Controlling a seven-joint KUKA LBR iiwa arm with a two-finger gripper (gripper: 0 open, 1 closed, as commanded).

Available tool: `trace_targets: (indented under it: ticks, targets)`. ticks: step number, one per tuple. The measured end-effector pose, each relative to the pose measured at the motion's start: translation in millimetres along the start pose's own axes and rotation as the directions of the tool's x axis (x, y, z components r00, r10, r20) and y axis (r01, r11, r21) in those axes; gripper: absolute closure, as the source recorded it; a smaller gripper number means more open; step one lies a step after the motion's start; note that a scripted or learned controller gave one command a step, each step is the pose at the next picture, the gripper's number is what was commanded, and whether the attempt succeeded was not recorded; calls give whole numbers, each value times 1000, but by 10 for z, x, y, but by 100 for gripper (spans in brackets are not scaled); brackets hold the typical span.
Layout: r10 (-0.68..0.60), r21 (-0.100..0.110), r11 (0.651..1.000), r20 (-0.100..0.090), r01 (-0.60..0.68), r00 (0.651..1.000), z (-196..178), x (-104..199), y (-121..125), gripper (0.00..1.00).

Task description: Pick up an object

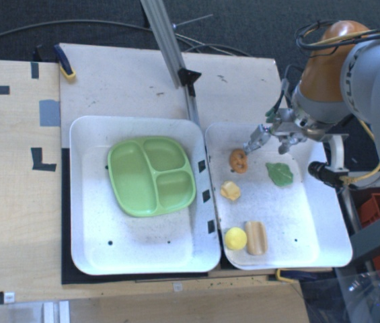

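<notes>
Camera view: two shallow white bins sit side by side on the bench. All positions below are given relative to the right bin (324,237), which serves as the landmark.

Arm: the grey arm (361,66) with its orange band reaches in over the bin's upper right corner. The gripper (268,138) hangs above the bin's upper middle area. Its two fingers stand apart with nothing between them, so the tool is released. One fingertip (251,146) lies just beside the orange-brown piece, up and to its right; contact cannot be confirmed.

Contents of the right bin:
- An orange-brown round piece (238,161) lies in the upper left part of the bin, near the left wall.
- A green leaf-shaped piece (280,174) lies in the upper middle part, to the right of the orange-brown piece and apart from it.
- A small pale yellow lump (230,192) lies below the orange-brown piece, near the left wall.
- A yellow ball (235,238) lies in the lower left part of the bin.
- A tan bread roll (255,237) lies touching or just beside the ball, on its right.

Left of the right bin: the left bin (85,200) adjoins it wall to wall. A green divided plate (152,175) with three compartments rests on that bin's floor.

Above the right bin: a grey metal bar (166,36) slants across the bench toward the junction of the two bins.
</notes>
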State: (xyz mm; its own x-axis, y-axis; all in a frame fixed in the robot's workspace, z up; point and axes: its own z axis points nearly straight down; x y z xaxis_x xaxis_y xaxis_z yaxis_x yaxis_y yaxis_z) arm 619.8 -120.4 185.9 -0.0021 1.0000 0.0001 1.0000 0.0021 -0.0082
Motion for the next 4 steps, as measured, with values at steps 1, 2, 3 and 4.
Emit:
trace_targets:
  ticks: [1,2,3,4]
  targets:
    - [0,0,1000,0,0,1000,641,62,-18,0]
    - [-1,-6,1000,2,1,1000,992,69,-20,0]
    - [-2,-6,1000,1,2,1000,874,75,-17,100]
    - [0,-13,1000,1,0,1000,248,124,-15,100]
